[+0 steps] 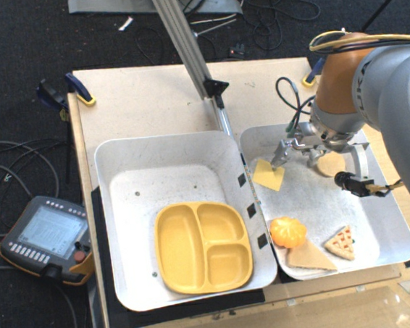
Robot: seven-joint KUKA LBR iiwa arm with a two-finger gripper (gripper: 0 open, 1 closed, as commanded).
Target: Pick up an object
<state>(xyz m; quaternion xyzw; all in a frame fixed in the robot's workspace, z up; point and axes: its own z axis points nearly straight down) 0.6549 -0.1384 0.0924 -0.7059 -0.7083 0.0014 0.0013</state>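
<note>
Right, the gripper point(285, 152) sits low in the right white bin point(385, 210), fingers pointing toward the view's left; the metal fingers point(280, 156) look slightly parted with the tips at the upper corner of the pale yellow cheese-like wedge point(269, 176), but I can't tell if they actually pinch it, too small and blurry. The wedge lies flat near the right bin's left wall, long axis running roughly upper left to lower right, one corner up toward the fingertips. Just right of the gripper a pale tan round piece point(329, 164) is half hidden behind the wrist hardware. A black part with a cable point(358, 184) hangs off the wrist over the bin floor. Grey arm with its orange band point(338, 84) comes in from the right, cut off by the frame edge. Lower in the same bin: an orange mandarin-like toy fruit point(288, 232) touching a tan triangular slice point(309, 257), and a small pizza-slice toy point(341, 243) just beside them, apart. The left white bin point(119, 176) holds a yellow three-compartment plastic tray point(203, 246), long axis top to bottom. A grey handheld pendant with a screen point(47, 240) lies on the floor at left; screen text unreadable. No readable labels anywhere.
</note>
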